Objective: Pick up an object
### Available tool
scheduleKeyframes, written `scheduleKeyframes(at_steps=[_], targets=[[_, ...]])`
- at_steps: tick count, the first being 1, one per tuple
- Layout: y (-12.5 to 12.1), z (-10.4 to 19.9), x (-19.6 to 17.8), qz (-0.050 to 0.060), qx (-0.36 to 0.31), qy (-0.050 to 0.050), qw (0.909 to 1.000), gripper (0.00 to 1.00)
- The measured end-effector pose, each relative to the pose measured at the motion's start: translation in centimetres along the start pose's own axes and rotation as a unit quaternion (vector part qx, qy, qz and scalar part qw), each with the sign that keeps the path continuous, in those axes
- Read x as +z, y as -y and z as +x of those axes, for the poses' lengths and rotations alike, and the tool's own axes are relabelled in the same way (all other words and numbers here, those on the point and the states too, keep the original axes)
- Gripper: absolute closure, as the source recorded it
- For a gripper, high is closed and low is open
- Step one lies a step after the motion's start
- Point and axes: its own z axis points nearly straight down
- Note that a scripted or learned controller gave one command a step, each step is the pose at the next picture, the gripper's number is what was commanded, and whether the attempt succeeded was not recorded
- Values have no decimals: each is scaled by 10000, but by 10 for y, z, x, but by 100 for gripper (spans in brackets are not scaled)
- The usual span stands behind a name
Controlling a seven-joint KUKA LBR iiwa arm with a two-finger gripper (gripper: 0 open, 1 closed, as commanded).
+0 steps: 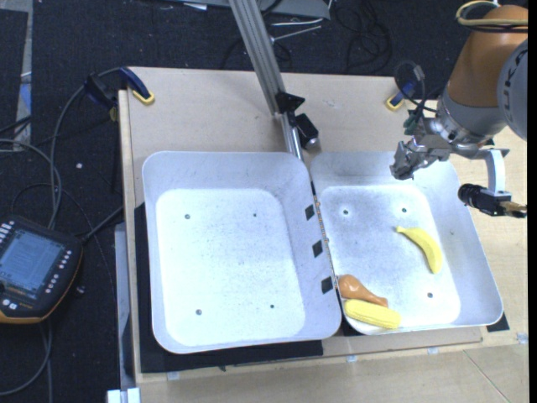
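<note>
Two white bins, the left bin (pixel 226 250) and the right bin (pixel 382 217), both speckled with fine grey flecks and a few dark dots. Inside the right bin, a plain yellow banana (pixel 422 246); at its near-left corner a yellow corn cob (pixel 372 314) with an orange-brown drumstick toy (pixel 361 290) just behind it. Black tabs mark the seam left of the right bin. Pale tan bench (pixel 210 116), yellow-tipped clamps behind. Orange band on the grey arm (pixel 487 57).
</note>
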Motion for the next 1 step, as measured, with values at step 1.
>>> scheduleKeyframes(at_steps=[1], targets=[[14, 49, 4, -7, -14, -5, 10000, 100]])
